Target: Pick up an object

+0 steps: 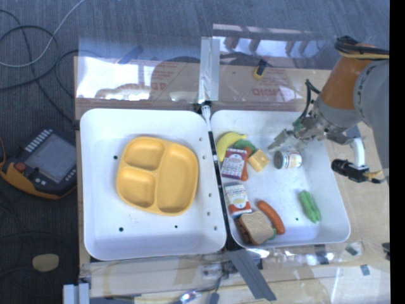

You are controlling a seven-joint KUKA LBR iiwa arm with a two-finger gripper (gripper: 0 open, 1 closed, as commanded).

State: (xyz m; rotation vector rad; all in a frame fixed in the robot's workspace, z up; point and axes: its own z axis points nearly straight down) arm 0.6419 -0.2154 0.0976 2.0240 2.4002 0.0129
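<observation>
Gripper (288, 138) low over the right bin (329, 230), just above the small can (288, 161) lying on its side; whether the jaws are open or closed, cannot tell, and nothing seen between them. Can sits just right of the cheese wedge (257, 161), well up from the green pepper (309, 206). Judged light, rigid, smooth-walled and prone to roll; best taken across its round body, jaws square to its axis. Yellow plate (157, 174) sits in the left bin

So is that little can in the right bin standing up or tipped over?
Tipped over. The can lies on its side on the bin floor, its round end facing the camera, just below the gripper.
</observation>
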